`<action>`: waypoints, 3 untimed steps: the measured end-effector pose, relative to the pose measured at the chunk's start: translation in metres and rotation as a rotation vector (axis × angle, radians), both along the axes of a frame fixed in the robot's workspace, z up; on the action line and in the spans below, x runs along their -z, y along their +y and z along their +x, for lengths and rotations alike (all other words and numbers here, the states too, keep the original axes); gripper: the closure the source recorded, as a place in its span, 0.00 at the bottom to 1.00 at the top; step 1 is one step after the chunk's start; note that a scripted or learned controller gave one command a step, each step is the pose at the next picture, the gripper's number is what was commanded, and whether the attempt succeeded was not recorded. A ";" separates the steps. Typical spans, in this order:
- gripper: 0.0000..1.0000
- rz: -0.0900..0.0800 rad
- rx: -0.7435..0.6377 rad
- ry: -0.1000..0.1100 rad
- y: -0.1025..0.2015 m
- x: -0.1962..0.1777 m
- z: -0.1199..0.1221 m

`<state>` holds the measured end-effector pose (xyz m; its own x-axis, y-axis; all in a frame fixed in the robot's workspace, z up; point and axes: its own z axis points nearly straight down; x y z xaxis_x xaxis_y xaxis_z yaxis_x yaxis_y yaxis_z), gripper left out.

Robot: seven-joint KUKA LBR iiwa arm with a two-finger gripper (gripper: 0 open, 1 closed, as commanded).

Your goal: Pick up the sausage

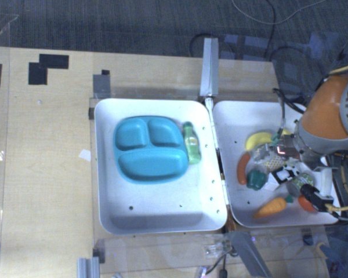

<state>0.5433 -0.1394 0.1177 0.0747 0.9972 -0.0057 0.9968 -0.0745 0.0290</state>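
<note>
- Sausage (242, 168) is seen lying in the right bin (235, 213), at its left side, just beside a teal object (257, 180).
- Gripper (276, 162) is placed right of it; its opening cannot be told.
- A carrot (271, 207) is seen nearer.

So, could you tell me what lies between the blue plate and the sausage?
In the camera view, a green bottle beside the blue plate, then the bins' adjoining walls before the sausage.
</note>
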 end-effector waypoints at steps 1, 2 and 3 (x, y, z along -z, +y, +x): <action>0.00 -0.006 -0.152 0.001 0.044 0.022 -0.006; 0.00 0.002 -0.037 0.009 0.021 0.027 -0.051; 0.00 0.008 0.010 0.017 0.057 0.029 0.066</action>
<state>0.6093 -0.0826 0.0885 0.0844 0.9964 0.0009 0.9964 -0.0845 0.0113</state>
